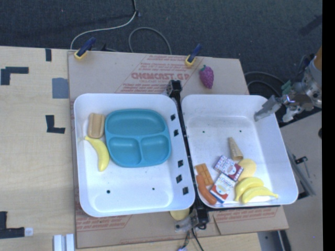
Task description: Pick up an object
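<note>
Near right corner of right bin: bananas, cartons, carrot, cone, all touching. Jaws at far right rim, open or closed: can't tell. Risk: crowded pile lets the pick slip or snag a neighbour.

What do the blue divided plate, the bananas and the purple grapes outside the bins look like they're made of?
Blue divided plate: likely matte moulded plastic, uniform colour with smooth rounded compartments. Bananas: probably toy plastic, flat even yellow with no spots. Purple grapes: seemingly plastic or rubber; too small to be sure.
</note>
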### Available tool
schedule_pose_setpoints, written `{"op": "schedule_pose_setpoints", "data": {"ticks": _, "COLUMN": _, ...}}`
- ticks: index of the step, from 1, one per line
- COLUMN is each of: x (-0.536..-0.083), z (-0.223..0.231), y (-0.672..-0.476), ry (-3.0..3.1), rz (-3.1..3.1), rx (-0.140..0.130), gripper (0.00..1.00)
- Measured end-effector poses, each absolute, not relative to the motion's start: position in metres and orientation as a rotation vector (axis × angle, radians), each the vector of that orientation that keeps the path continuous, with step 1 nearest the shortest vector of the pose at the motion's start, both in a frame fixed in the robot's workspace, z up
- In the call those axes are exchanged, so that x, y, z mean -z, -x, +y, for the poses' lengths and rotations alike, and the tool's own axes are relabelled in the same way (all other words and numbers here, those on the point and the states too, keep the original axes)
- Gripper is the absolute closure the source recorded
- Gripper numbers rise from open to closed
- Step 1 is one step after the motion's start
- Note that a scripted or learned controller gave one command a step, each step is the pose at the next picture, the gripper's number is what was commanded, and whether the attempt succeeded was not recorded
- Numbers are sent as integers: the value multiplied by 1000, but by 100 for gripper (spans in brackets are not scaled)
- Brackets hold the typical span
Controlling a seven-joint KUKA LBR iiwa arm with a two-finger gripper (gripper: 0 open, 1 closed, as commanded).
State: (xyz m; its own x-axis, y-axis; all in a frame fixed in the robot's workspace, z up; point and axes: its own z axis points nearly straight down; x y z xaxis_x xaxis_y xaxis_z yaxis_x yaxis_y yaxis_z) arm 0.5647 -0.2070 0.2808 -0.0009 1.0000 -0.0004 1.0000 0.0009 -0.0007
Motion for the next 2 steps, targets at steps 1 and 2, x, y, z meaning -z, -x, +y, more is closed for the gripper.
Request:
{"op": "schedule_pose_setpoints", "data": {"ticks": 1, "x": -157, "z": -157, "y": -575, "ry": 2207, "rz": -2218, "rx": -9, "gripper": 0}}
{"op": "schedule_pose_setpoints", "data": {"ticks": 2, "x": -82, "z": -189, "y": -557, "ry": 2225, "rz": -2222, "rx": 0, "gripper": 0}}
